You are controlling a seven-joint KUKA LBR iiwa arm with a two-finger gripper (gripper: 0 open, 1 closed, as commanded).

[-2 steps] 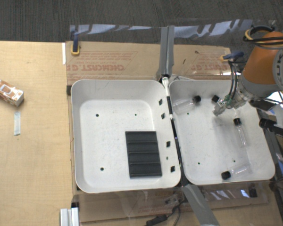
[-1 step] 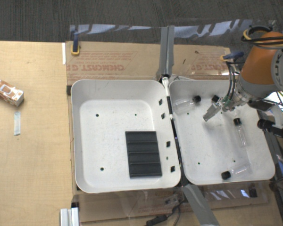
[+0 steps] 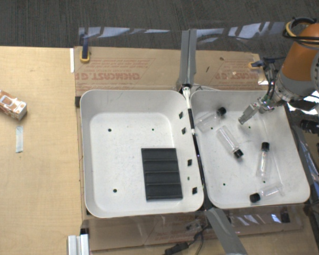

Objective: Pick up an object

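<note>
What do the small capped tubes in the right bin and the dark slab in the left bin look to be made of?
The tubes, such as this one, look like clear plastic or glass: the white bin shows through their bodies, and their caps are opaque black, likely plastic. The slab looks matte black, probably foam or rubber, crossed by shallow ridges with no glare; the material stays uncertain.

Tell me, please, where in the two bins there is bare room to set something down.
The left bin is bare around the black ribbed block, widest along its far and left sides. The right bin is crowded: clear vials lie scattered, and the gripper hangs over its far side.
</note>
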